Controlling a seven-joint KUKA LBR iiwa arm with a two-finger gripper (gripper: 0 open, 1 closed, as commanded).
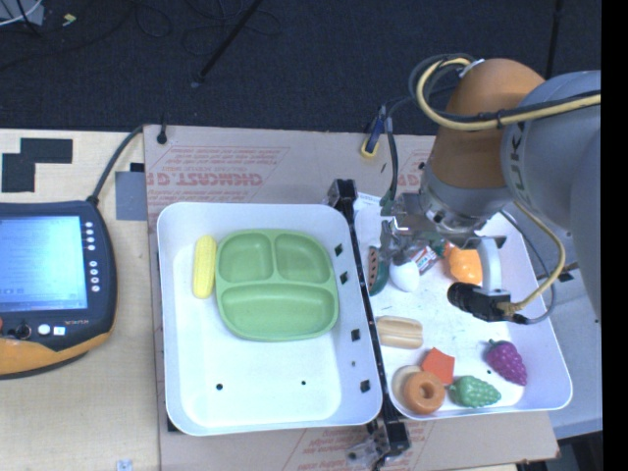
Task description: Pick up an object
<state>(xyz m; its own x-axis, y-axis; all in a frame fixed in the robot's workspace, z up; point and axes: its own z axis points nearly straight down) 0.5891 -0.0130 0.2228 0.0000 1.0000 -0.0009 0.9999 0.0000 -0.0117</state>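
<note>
My gripper (404,246) hangs low over the upper left part of the right bin (549,386). Directly under it sit a white egg-shaped toy (404,276) and a small red and white item (425,260). A watermelon slice (376,270) stands on edge just to the left, against the bin wall. An orange piece (464,263) lies to the right of the gripper, partly hidden by the wrist. Nothing visibly hangs from the gripper.
Lower in the right bin lie a tan bun (398,332), a donut (424,392), a red-orange block (439,364), a green toy (475,392) and purple grapes (506,361). The left bin (255,400) holds a green divided plate (277,285) and a yellow corn cob (203,266).
</note>
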